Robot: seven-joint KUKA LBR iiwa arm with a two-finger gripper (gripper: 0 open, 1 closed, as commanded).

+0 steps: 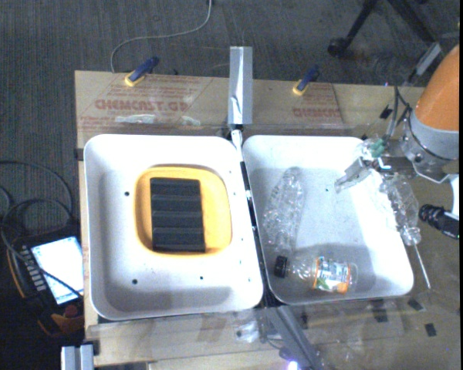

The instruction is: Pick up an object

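My gripper (366, 180) hangs over the upper right part of the right bin (332, 154), open, with nothing between its fingers. A crumpled clear plastic bottle (284, 205) lies at the left of that bin. By the front wall lies a bottle with an orange label (328, 273) and a black cap, on its side. Another clear bottle (401, 206) rests along the bin's right rim, just below and to the right of the gripper. In the left bin (108, 230) sits a yellow tray with a black ribbed insert (178, 214).
The arm's grey wrist and orange band (446, 99) come in from the right. A metal post (239, 91) stands behind the seam between the bins. Two blue-and-yellow clamps (141, 70) hold the board at the back. A tablet (54, 264) lies on the floor at left.
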